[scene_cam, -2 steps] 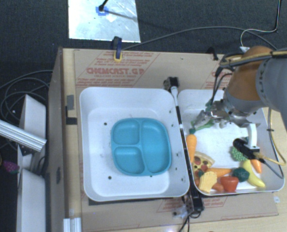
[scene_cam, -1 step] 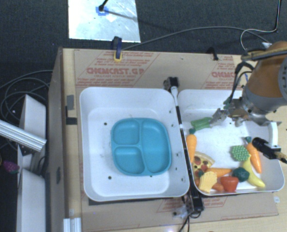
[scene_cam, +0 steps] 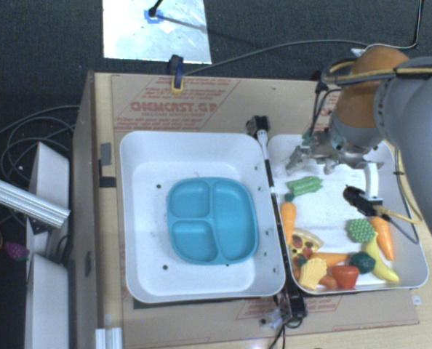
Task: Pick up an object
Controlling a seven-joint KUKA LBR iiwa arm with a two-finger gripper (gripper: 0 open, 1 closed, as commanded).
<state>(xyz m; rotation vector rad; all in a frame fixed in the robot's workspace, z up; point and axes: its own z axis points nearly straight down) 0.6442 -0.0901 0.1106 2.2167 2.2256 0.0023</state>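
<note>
the grey arm [scene_cam: 412,100] reaches in from the right edge of the camera view, its orange band [scene_cam: 369,86] bulging above the wrist. the wrist points down and leftward, ending in the two-finger gripper [scene_cam: 314,160], whose metal fingers [scene_cam: 297,158] are splayed apart with nothing between them.

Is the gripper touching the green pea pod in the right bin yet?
Apart. The camera view shows white bin floor between the gripper and the green pea pod, which lies just below it.

Dark carpet floor [scene_cam: 41,42], cardboard-topped bench [scene_cam: 201,100], loose black cables [scene_cam: 27,133]
</note>
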